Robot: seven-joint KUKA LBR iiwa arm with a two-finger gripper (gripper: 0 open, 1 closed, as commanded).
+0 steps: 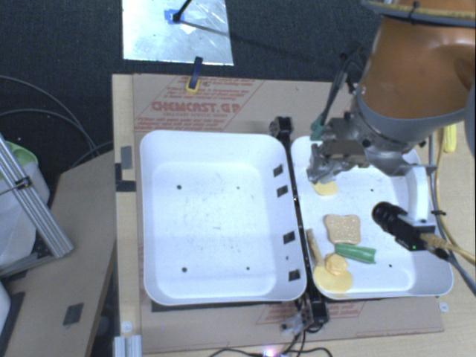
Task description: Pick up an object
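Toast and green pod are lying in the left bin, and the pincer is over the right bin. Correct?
Not quite. The toast and green pod lie in the right bin, not the left, as the camera view shows. The pincer is over the right bin, as you said.

- Left bin (216, 222): the whole floor is open, with unobstructed access from above.
- Right bin (398, 274), near-left corner: crowded by a toast slice (343, 229), a green piece (357, 253), a yellow disc (332, 277) and a tan stick (312, 245) along the left wall.
- Right bin, near-right floor: bare.
- A narrow bare strip separates the toast slice from a pale yellow piece (325, 189).
- The arm (416, 58) overhangs the far part of the right bin, and the end effector (321, 173) stands at the pale yellow piece.
- Black clips (282, 192) line the adjoining walls.
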